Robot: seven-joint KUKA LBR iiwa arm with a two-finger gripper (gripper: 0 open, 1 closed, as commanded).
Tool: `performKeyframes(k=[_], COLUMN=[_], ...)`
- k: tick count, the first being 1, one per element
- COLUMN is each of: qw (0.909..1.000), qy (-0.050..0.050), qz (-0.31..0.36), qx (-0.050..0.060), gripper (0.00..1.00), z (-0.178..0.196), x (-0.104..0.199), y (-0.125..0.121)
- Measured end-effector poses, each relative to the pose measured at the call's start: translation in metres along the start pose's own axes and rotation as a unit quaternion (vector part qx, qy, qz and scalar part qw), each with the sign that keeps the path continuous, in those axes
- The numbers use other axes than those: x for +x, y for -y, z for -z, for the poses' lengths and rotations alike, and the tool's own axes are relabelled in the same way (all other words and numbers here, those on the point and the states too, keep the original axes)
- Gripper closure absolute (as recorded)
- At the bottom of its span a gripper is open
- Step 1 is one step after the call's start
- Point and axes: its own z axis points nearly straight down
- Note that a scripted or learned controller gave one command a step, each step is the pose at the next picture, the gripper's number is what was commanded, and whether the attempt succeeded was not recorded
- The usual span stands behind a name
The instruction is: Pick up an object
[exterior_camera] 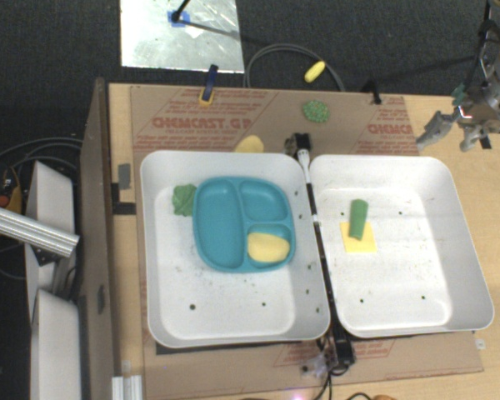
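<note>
A silver sheet [180, 22] lies behind the bench, with grey cables [17, 152] at left.

Dark carpeted floor [42, 48] across the upper frame, shiny metal sheet [182, 22] at top centre, cables [21, 152] at left.

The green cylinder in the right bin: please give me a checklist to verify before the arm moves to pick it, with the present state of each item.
1. Target in plain sight: the green cylinder lies in the right white bin. Ok.
2. Free of other things: it lies across a flat yellow square piece, touching it. Not ok.
3. Space around it for the tool: bare bin floor on all sides. Ok.
4. Tool above the target: it hangs beyond the bin's far right corner. Not ok.
5. Tool open and holding nothing: cannot tell.
6. Left bin's blue divided plastic tray away from the path: ok.
</note>
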Motion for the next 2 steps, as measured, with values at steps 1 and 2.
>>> performKeyframes(k=[1, 2], qw=[1.0, 1.0], qy=[-0.003, -0.002], qz=[0.003, 0.002], qx=[0.006, 0.004], gripper=[0.0, 0.0], z=[-0.129, -0.188], x=[0.061, 0.101], y=[-0.006, 0.027])
